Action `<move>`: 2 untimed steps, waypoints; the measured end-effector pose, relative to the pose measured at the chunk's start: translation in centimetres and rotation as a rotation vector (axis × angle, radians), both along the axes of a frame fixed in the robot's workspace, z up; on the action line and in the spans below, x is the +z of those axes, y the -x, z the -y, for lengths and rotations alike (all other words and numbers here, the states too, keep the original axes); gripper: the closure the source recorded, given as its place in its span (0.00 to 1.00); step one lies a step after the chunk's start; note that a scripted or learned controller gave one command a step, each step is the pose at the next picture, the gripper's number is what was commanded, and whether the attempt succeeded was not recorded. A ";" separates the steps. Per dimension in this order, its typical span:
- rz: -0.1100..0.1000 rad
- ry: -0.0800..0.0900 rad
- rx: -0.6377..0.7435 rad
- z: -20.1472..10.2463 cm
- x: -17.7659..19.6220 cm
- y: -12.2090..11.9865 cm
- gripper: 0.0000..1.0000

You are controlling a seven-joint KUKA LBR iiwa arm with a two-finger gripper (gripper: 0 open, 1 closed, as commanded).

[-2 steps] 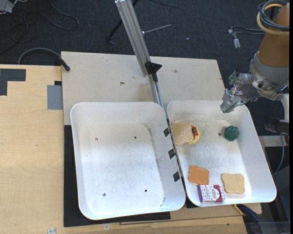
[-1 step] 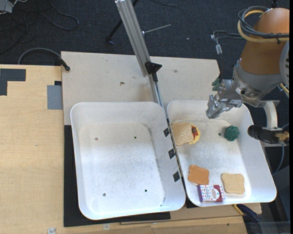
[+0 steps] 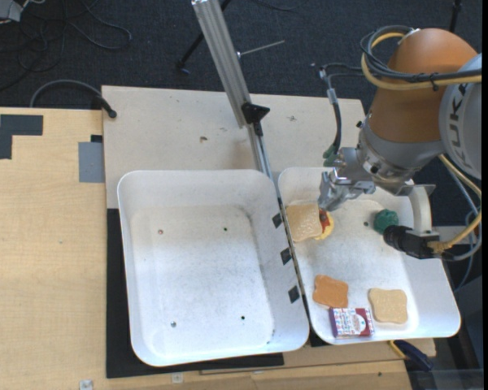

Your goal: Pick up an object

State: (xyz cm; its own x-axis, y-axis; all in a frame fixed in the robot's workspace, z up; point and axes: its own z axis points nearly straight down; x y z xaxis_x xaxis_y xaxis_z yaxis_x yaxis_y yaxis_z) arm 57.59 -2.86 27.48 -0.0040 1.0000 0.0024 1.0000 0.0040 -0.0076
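- Pincer (image 3: 332, 197): low over bread (image 3: 304, 221) at right bin's (image 3: 439, 315) left wall; opening cannot tell.
- Step: reaching to grasp.
- Next: close, then lift straight.

A pale wooden bench (image 3: 41, 242) fills the nine o'clock side, with grey patches near its upper edge. Dark carpeted floor (image 3: 106, 31) runs across twelve o'clock, strewn with black cables (image 3: 73, 23). A slanted silver aluminium rail (image 3: 221, 51) rises toward twelve o'clock from the middle.
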 end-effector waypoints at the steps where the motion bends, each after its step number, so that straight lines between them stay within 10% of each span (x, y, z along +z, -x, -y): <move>1: -0.001 0.001 0.000 -4.3 -1.9 1.5 1.00; 2: -0.003 0.001 -0.001 -9.1 -4.1 4.3 1.00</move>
